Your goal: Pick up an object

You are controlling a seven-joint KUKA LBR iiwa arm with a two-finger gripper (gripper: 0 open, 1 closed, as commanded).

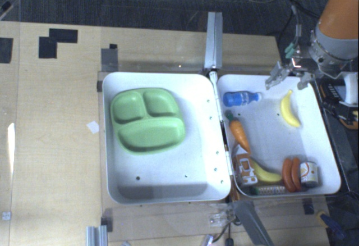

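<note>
The hand [289, 77], seemingly spread and empty, hovers just above the small banana [289, 110].

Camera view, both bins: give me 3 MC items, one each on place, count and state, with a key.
1. Where does the green divided plate lie?
A. left bin
B. right bin
C. on the bench

2. How many bananas lie in the right bin?
A. none
B. one
C. two

3. How does the blue bottle rest?
A. upright
B. on its side
C. between the fingers of the gripper

Key: 1 A, the plate sits inside the left bin. 2 C, one banana lies near the far right corner, another along the near wall. 3 B, it lies flat, cap toward the gripper, which hovers apart from it.
</note>
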